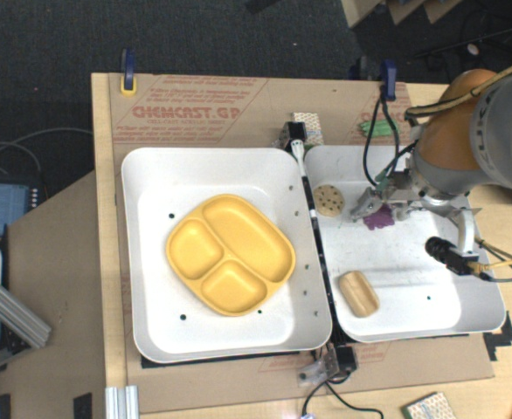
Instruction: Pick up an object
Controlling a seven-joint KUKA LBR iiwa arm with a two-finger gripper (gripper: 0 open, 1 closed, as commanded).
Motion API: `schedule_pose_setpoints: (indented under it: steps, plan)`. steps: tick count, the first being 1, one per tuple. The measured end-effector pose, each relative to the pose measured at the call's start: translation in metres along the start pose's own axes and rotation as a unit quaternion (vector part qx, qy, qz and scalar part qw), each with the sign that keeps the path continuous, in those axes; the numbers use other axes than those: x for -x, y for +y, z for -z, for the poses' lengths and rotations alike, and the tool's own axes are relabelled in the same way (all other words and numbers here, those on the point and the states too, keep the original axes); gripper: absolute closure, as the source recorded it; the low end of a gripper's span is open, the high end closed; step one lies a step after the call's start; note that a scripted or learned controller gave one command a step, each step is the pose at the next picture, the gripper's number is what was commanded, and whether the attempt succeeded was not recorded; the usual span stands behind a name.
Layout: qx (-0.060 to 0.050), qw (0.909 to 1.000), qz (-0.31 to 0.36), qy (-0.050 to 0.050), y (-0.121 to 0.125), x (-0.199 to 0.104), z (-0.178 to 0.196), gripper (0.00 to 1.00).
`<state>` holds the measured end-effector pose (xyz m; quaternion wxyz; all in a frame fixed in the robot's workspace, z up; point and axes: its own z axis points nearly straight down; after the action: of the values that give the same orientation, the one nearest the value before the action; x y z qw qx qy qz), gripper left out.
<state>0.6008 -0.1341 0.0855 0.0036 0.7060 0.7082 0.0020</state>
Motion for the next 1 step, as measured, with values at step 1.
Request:
schedule_pose_setpoints:
  steps: [1]
  plan:
    - [-0.001,1.0000,-0.002,0.000,-0.0024,0.0011,0.0110,1.00]
